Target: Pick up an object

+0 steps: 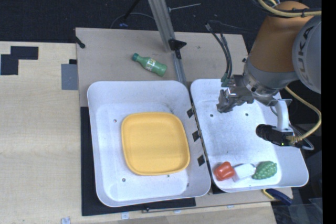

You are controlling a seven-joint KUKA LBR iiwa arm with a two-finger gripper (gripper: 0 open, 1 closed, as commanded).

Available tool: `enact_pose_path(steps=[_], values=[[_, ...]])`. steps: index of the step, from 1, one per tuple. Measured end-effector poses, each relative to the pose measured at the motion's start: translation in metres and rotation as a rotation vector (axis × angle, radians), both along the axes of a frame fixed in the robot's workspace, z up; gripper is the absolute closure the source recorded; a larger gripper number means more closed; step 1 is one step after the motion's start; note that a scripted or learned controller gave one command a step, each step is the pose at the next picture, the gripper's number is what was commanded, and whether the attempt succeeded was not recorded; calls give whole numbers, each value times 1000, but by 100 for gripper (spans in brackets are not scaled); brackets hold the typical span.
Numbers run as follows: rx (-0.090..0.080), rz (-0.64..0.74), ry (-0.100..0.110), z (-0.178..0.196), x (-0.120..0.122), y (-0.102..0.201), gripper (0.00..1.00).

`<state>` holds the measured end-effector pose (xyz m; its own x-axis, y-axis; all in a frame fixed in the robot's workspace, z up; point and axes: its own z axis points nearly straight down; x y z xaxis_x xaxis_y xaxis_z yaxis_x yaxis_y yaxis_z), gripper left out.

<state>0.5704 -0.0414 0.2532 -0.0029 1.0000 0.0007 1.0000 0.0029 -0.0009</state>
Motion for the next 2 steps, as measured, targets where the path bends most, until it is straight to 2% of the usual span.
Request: enact_pose_path(steps=[2], values=[[0, 0, -1, -3, -10, 103, 100]])
